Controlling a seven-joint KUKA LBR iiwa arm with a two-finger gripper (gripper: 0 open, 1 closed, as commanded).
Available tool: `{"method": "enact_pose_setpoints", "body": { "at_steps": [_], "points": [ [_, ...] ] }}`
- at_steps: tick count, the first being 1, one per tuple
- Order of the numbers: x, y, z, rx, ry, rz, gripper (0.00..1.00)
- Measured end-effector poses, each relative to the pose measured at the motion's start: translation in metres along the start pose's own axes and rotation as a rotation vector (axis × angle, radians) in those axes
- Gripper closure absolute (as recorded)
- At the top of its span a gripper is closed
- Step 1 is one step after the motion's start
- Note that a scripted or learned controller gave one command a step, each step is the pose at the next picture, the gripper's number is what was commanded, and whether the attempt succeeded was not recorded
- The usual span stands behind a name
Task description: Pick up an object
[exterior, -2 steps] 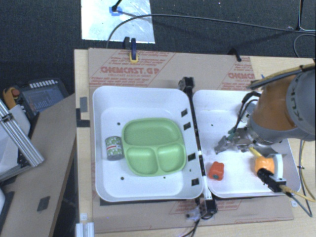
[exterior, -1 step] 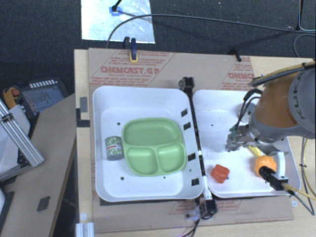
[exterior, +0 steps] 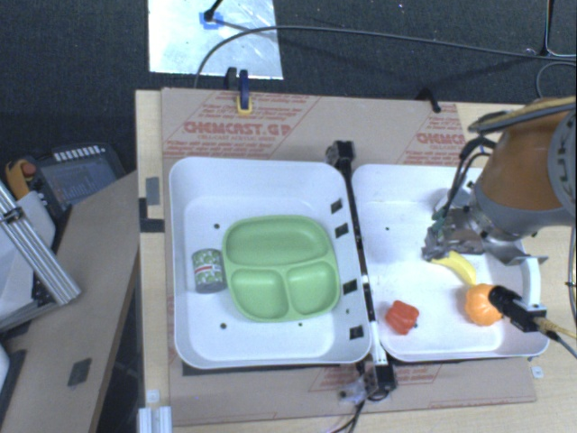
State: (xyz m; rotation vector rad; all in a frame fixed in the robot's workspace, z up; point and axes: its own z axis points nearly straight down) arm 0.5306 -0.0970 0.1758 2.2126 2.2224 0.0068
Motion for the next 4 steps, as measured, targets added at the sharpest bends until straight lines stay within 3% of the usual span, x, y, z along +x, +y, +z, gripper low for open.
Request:
{"method": "enact_pose_setpoints", "body": {
  "at_steps": [1,4],
  "points": [
    [0.000,0.002,-0.040,0.001,0.000,0.001,1.00],
    [0.176,-0.005,-0.048,0.007,0.003,-0.006,1.00]
  ]
}}
